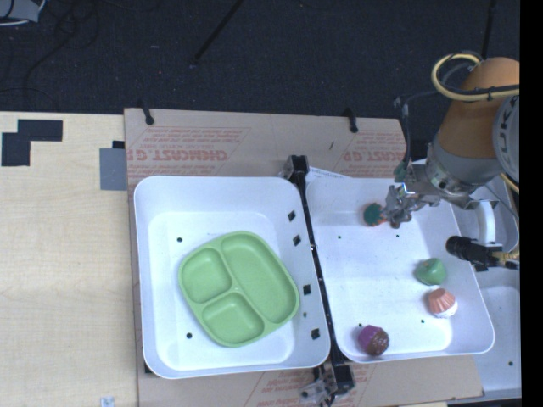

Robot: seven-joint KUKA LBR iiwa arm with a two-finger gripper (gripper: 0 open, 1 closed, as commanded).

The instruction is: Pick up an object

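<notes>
Nearest the camera, a purple ball [373, 340] lies at the right bin's [373, 261] front edge. A pink-and-white cupcake-like piece [440, 303] and a green lump [431, 271] sit toward its right side. A dark green ball [372, 215] rests just beside the pincer [397, 213], whose tips are too small to judge. A green divided plate [238, 288] lies in the left bin [170, 227].

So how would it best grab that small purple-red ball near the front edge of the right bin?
Judging by its shape, straight from above, fingers closing across the middle of the small purple-red ball. It sits close to the front wall of the right white bin, so the fingers should probably close left-to-right.
</notes>
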